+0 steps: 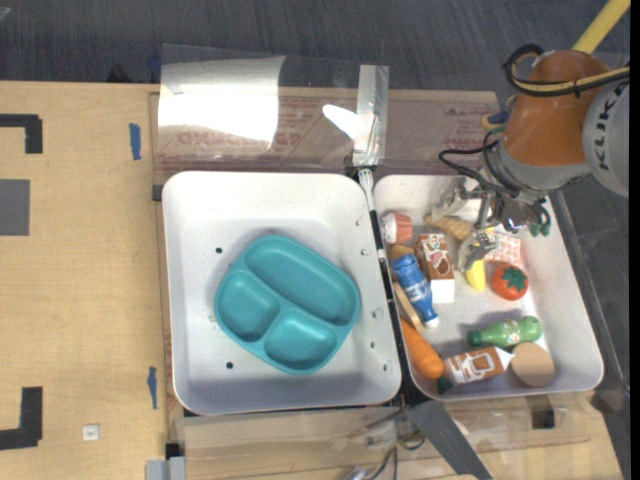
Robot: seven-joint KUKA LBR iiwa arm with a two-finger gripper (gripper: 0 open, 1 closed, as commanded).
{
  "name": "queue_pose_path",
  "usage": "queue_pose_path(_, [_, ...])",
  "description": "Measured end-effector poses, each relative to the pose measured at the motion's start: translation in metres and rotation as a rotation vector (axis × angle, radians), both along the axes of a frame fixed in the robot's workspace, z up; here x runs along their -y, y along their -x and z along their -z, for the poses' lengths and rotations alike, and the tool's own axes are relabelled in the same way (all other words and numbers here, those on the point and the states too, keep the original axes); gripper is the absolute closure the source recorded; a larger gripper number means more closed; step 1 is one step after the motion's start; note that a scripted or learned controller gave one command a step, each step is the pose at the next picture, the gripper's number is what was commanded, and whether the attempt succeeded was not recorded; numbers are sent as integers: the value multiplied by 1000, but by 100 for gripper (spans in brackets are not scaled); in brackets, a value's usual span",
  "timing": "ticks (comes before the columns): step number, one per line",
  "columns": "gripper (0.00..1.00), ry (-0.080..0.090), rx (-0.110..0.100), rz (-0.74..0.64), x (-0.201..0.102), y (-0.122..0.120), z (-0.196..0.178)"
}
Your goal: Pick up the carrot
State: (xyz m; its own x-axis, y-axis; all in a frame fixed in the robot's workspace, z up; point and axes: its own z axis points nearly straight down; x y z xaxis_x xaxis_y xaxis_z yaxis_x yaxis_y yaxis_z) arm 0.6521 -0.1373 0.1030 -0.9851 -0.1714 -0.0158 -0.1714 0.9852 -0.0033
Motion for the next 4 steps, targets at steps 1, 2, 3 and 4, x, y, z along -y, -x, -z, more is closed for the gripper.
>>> queue_pose_path(1, [0, -7, -39, 409, 62, -12, 16])
queue_pose_path(2, [0, -1, -9, -78, 28, 53, 15])
queue_pose_path(3, [0, 1, -9, -76, 38, 129, 14])
queue_pose_path(4, [100, 4, 4, -79, 36, 124, 1])
